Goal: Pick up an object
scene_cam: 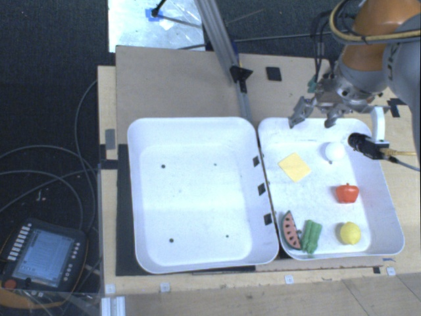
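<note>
Objects for picking all lie in the right bin (395,216), and you see them below the gripper (314,118) in the camera view. The two fingers (297,118) stand apart, open, with nothing between them; they hang over the far rim of this bin. Nearest to the fingers is a white ball (334,151), a little below and to the right of them. A yellow flat block (295,167) lies below the fingers, near but not touching. Further down you find a red tomato (347,193), then a lemon (350,233) at the near wall. A watermelon slice (291,230) and a green vegetable (310,236) lie side by side, touching, at the near left corner. The left bin (141,176) sits well to the left of the fingers.
</note>
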Available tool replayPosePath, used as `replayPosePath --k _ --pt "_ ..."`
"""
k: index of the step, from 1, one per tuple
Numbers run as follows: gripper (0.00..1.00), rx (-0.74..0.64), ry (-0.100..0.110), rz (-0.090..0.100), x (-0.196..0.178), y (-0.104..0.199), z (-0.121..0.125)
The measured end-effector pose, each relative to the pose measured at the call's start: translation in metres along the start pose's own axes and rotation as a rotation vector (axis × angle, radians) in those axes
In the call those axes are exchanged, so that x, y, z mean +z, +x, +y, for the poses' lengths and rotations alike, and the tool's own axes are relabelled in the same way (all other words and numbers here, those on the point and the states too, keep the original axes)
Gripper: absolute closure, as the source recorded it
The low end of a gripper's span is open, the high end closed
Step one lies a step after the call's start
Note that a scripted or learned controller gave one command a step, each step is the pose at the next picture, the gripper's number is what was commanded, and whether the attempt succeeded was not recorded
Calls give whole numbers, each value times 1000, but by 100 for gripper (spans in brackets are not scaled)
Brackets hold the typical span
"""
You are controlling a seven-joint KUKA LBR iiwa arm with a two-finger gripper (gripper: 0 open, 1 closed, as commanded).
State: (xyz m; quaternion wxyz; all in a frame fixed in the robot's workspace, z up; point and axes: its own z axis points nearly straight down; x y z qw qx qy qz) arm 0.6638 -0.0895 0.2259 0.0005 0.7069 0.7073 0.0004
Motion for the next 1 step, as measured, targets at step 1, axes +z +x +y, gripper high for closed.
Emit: replayPosePath --k 1 --pt "0 3 9 1 125 -25 -63"
